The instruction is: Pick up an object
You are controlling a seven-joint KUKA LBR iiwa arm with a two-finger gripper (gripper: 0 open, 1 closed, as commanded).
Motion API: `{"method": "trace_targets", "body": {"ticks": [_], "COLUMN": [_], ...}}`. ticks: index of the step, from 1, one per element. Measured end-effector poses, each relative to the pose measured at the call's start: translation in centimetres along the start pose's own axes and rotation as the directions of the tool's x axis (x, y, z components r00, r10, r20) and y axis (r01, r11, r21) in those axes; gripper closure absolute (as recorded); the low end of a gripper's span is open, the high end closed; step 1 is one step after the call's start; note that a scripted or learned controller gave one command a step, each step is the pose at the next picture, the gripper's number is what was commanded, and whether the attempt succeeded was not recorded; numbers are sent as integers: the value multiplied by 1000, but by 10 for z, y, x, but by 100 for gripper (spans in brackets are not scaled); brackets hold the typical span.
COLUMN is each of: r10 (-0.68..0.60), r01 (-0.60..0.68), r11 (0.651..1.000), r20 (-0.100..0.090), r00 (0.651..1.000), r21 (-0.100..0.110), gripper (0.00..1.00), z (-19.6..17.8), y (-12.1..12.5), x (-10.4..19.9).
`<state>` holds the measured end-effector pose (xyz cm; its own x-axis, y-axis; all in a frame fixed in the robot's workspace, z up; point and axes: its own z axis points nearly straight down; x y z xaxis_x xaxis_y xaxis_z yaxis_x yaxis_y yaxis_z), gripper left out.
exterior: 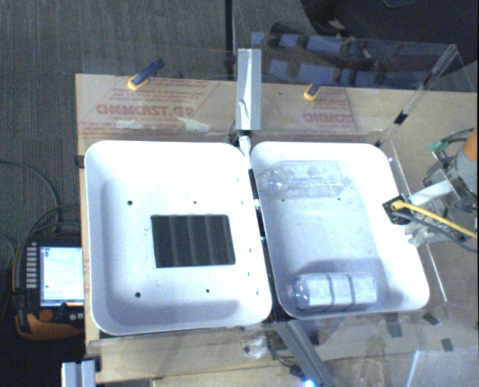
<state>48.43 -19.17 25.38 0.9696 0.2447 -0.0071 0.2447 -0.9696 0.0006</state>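
Clear bottle (306, 177) lies in right white bin (401, 240) on bench (167, 107).

bright, overexposed white bins (175, 156); soft focus

Two white bins (102, 216), smooth matt plastic. Left: dark ribbed panel (193, 240), matt. Right: clear glossy plastic bottle (304, 178); translucent plastic pack (336, 290). Bench board (155, 115) of brown printed cardboard; surrounding screen (360, 63) of clear glossy sheet.
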Motion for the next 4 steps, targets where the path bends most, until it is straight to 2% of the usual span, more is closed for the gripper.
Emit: {"method": "trace_targets", "body": {"ticks": [1, 2, 3, 4], "r10": [47, 45, 46, 47], "r01": [-47, -45, -46, -47], "r11": [999, 999, 999, 999], "r20": [-2, -4, -4, -4], "r00": [999, 999, 999, 999], "r21": [0, 1, 1, -1], "gripper": [100, 100, 100, 100], "z": [31, -4, -15, -156], "y": [3, -43, -24, 22], "x": [-2, 58, 65, 56]}}
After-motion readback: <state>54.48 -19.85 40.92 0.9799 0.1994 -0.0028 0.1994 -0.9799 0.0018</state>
